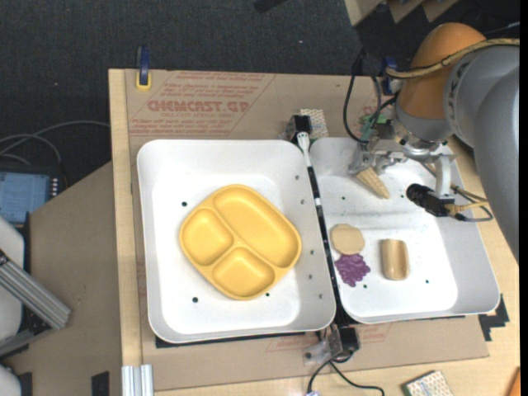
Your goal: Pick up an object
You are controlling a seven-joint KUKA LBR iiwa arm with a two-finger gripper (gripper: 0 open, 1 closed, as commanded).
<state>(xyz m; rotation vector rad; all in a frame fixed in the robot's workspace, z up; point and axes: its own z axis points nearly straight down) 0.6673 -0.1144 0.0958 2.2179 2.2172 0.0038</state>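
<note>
Reaching in from the right, arm (462, 73) bent low over right bin's (462, 295) far end, pincer (381, 162) state unclear, cone (373, 181) just beneath.

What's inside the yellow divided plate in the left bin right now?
All three compartments of the yellow plate show bare yellow, with nothing lying in them. The plate sits in the left bin and covers the bin floor beneath it, so what is under it cannot be seen.

Yellow tray (239, 240), purple cluster (352, 267), white bins (157, 221)
</note>
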